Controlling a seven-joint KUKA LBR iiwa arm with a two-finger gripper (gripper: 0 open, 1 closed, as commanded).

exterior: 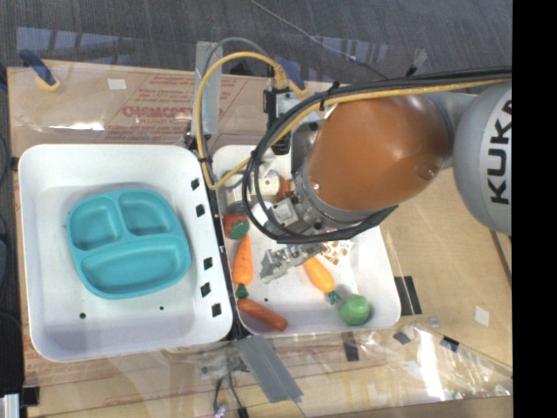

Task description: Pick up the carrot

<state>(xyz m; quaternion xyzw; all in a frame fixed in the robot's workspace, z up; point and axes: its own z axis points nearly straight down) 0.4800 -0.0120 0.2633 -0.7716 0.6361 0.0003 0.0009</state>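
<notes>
Orange, the tapered carrot (243, 260) is seen lying along the right white bin's (388, 268) left wall. Just beside it the metal end effector (280, 261) is poised; whether it is spread cannot be told. The teal divided plate (129, 240) is set in the left bin (35, 233).

Two shallow white plastic bins sat side by side on the worktop (452, 259). In the left bin (52, 320) a teal three-compartment plastic plate (128, 240) lay near the middle. In the right bin (383, 273), an orange toy carrot (243, 260) lay along the left wall, with a red toy sausage (262, 315) nearer the front. A second orange carrot-like piece (318, 273) lay right of the hand (280, 261), and a round green toy fruit (354, 309) sat at the front right.
</notes>
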